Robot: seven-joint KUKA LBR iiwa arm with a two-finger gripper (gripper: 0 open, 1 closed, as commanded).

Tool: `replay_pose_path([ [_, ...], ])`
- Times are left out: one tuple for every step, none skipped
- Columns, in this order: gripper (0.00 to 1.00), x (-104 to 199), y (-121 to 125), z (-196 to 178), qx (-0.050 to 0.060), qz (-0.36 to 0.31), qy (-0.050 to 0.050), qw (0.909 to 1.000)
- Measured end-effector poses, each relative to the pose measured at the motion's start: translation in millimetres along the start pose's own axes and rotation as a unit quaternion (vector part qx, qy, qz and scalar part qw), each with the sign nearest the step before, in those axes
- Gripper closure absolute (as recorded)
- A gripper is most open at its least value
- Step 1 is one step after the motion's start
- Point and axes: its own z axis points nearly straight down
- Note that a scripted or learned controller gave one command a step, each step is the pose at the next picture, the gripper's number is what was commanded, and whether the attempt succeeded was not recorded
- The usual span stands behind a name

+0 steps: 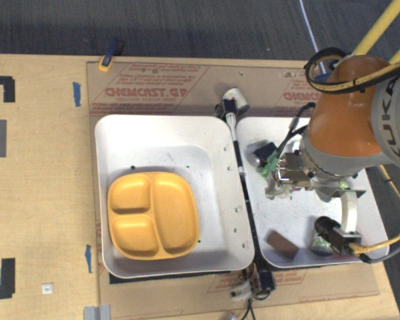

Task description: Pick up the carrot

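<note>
Brown cardboard (47, 179) covers the bench under two white bins, with dark floor across the top of the frame. I cannot place the carrot with any certainty. A small green scrap (271, 166), touching the left side of the gripper (288, 177), may be its leafy top. If so, the body would lie hidden beneath the wrist, in the upper middle of the right bin (300, 222).

The gripper hangs low over that spot, which suits a descent onto a thing lying on the bin floor. Whether it is open or closed I cannot tell, and nothing is visibly held. The arm (347, 112) leans in from the right edge and shadows much of that bin, so it is probably what hides the carrot.

Just up and left of the gripper lies a small dark object (262, 150). A brown block (282, 243) rests well apart, near the bin's lower edge, clear of the approach. A yellow divided plate (153, 215) lies flat in the lower part of the left bin (167, 139), well away from the work.
</note>
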Motion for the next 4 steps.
replay_pose_path([
  [1.0, 21.5, -2.0, 15.8, 0.002, 0.001, 0.0, 1.0],
  [1.0, -55.8, 1.9, 46.3, 0.002, 0.015, 0.0, 0.9999],
  [1.0, -5.9, 1.7, 26.9, -0.001, 0.108, 0.0, 0.9941],
  [1.0, -2.0, 0.1, 8.5, 0.0, 0.18, 0.0, 0.9837],
])
